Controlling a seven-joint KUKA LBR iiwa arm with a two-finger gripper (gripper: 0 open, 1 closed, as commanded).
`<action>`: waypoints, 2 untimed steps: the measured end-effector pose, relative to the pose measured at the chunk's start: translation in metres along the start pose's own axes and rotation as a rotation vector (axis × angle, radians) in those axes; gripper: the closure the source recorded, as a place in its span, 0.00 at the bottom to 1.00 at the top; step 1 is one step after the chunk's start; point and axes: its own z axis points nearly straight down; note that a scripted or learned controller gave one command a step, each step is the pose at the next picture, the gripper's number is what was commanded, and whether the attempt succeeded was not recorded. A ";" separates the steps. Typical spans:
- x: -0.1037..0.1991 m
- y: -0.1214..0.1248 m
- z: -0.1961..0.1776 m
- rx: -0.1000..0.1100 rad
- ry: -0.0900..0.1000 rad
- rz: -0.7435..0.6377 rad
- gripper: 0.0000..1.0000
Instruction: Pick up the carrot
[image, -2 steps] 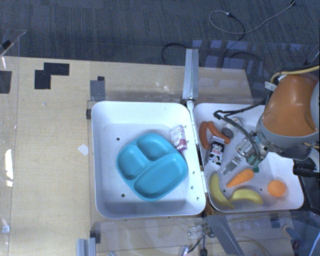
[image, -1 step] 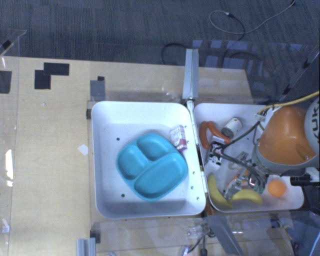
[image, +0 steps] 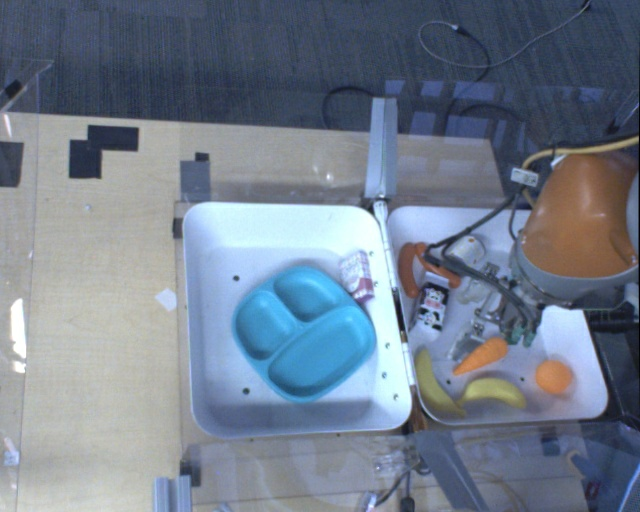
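1. Left bin (image: 210, 300) held a blue divided plate (image: 305, 330); a small wrapped packet (image: 357, 275) lay at the plate's 1 o'clock, against the bin's right wall.
2. Right bin (image: 590, 395) held two bananas (image: 470, 388) along its near edge and an orange (image: 553, 376) at their 3 o'clock.
3. Carrot (image: 481, 355) lay near the right bin's centre, just above the bananas; long axis ran from 8 to 2 o'clock, thick end toward 2, tip toward 8.
4. Gripper (image: 497, 322) hung just over the carrot's thick end; finger opening could not be told, and no grasp was visible.
5. Arm (image: 580, 220) entered from 3 o'clock, orange band uppermost, wrist pointed down into the bin.
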 end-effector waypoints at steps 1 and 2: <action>0.008 -0.017 0.081 -0.001 -0.019 -0.033 0.00; 0.007 -0.015 0.072 -0.004 -0.021 -0.032 1.00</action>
